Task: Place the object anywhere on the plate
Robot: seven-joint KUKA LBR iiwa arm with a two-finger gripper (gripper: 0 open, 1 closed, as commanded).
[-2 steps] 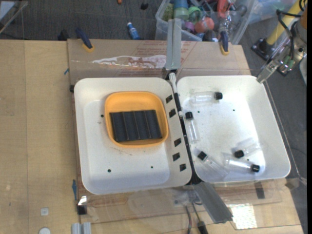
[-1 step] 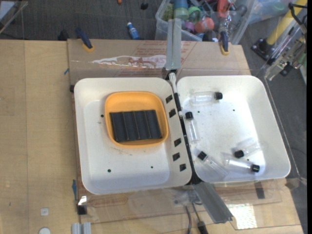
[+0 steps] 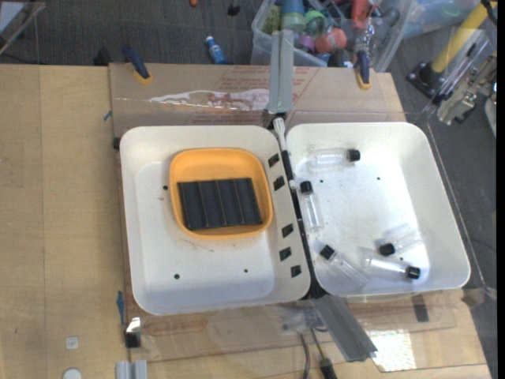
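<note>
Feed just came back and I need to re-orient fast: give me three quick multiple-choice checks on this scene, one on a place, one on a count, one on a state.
1. Where is the orange plate?
A. in the left bin
B. in the right bin
C. on the bare bench

2. How many clear vials with black caps lie in the right bin?
A. two
B. five
C. nine

3. How does the black ridged object lie?
A. flat on the plate
B. leaning on the bin wall
C. among the vials

Answers:
1 A, the plate sits inside the left bin.
2 B, five black caps can be counted there, such as one vial near the top.
3 A, it rests flat within the plate's rim.
</note>
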